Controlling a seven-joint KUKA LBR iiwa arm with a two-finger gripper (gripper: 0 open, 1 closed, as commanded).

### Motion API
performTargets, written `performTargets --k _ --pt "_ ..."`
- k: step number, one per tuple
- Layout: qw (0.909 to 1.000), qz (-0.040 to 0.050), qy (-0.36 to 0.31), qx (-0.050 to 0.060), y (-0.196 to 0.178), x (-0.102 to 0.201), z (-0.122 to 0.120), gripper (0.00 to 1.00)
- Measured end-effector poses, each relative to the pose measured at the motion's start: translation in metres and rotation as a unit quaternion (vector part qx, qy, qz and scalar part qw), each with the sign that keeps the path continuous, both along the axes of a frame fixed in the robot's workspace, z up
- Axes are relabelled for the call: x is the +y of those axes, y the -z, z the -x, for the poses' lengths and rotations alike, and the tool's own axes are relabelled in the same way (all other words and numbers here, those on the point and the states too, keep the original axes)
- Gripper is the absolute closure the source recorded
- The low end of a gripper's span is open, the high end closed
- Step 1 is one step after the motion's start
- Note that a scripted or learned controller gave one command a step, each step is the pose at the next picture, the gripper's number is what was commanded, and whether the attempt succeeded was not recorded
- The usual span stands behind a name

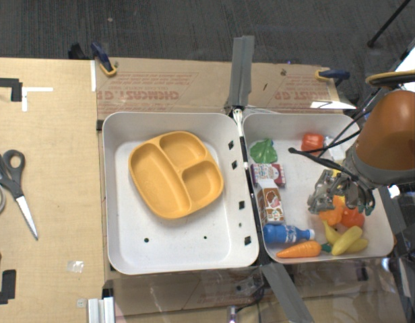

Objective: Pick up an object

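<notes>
A tan bench (46, 180) carries two white bins. In the right bin (295, 136), the gripper (327, 197) sits low over a pile of orange and yellow toy food (342, 224) near the bin's right wall; whether it is clamped, I cannot tell.

smooth matt plastic tray (175, 173), glossy bins (116, 200)

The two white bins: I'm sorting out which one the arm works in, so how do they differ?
The left bin holds a single yellow divided plate; the right bin holds many small toy foods, such as a carrot and a blue bottle. The gripper is down in the right bin, not the left bin. Both are shallow and white.
</notes>
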State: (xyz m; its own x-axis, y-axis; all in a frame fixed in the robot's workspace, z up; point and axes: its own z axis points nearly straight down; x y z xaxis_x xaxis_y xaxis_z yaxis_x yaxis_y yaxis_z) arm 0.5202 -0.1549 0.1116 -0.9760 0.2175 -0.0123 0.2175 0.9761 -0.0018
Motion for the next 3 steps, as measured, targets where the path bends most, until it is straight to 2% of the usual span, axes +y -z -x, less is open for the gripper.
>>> performTargets --k 1,2,3 --pt "1.0000 0.0000 0.000 0.000 0.000 0.000 0.000 0.00" --pt "0.9974 -0.0021 0.071 0.001 0.018 -0.004 0.012 0.00" --pt "0.9976 -0.0019 0.070 -0.001 0.008 -0.004 0.010 1.00"
